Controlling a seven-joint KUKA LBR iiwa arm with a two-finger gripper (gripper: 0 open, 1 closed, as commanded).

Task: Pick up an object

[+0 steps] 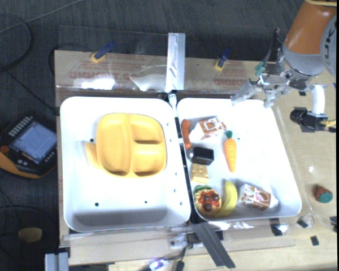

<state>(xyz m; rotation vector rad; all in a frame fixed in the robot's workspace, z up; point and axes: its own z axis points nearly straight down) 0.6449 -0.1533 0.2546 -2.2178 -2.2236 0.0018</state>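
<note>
A yellow tray (130, 144) lay in the left bin (73, 151); a carrot (230, 153), a banana (230, 197) and small cartons filled the right bin (285, 168). Above its far right corner hung the gripper (259, 97), fingers spread, holding nothing.

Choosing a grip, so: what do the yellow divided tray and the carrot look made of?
Yellow tray: probably moulded plastic, smooth and slightly glossy, with rounded compartments and soft highlights. Carrot: likely toy plastic, with uniform orange colour and a green top; could be rubber.
</note>
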